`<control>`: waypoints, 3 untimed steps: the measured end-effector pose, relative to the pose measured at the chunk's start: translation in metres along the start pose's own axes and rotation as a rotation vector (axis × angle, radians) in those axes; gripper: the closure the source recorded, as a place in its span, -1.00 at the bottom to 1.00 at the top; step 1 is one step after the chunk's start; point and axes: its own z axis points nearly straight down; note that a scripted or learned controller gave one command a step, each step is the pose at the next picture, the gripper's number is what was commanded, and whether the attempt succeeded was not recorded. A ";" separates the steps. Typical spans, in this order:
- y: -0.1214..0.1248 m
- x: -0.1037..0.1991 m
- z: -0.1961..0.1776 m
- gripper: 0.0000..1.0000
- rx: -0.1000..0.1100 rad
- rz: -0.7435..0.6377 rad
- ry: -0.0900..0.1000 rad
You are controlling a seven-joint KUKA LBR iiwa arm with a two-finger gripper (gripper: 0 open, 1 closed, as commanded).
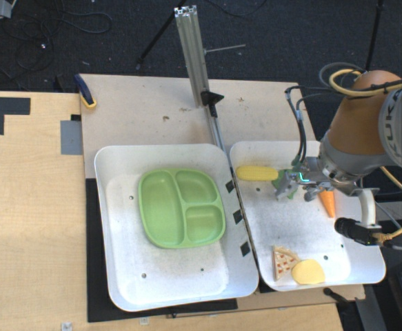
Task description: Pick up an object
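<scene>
My gripper [288, 187] hangs low over the far part of the right bin [338, 267], reaching in from the right. Just left of it lies a yellow corn cob [257, 174], whose green end touches or nearly touches the gripper. An orange carrot [328, 203] lies just right of the gripper, partly under the wrist. At the bin's near edge a pizza slice [283, 261] sits beside a yellow lemon-like piece [308, 272]. I see nothing between the fingers.
The left bin [118, 254] holds a green divided plate [182, 207]. A metal post [194, 54] rises behind the bins, with black clips along the wall between them. The right bin's middle floor is bare.
</scene>
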 end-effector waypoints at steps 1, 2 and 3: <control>0.001 0.000 -0.001 -1.00 -0.003 0.000 0.000; 0.001 -0.001 0.042 -1.00 0.001 0.001 -0.001; 0.001 -0.001 0.095 -1.00 -0.003 0.002 -0.001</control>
